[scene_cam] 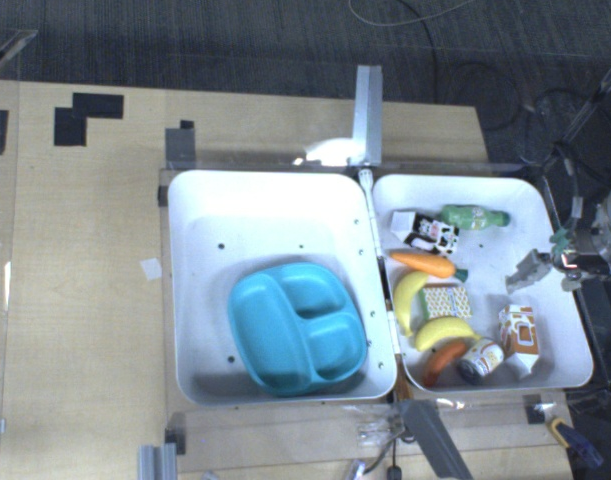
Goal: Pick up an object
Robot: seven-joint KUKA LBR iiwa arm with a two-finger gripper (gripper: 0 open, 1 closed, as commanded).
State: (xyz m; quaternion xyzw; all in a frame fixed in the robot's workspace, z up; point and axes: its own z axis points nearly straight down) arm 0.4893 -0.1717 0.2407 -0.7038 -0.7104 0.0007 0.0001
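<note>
Reaching in from the right, the gripper (541, 266) is hanging over the right bin (520, 190) with its fingers apart and nothing between them. Lying well left of it are a carrot (423, 263), two bananas (409, 296), a green bottle (473, 217) and a can (481, 359); a small carton (519, 334) is sitting just below it. A blue tray (295, 325) is resting in the left bin (210, 218).

There were two white bins (270, 193) side by side. The left bin had one blue tray (297, 326). The right bin had two yellow bananas (409, 296), one orange carrot (423, 263), one green bottle (474, 216), one can (482, 359), one small carton (519, 334), and one little black and white box (426, 231).
</note>
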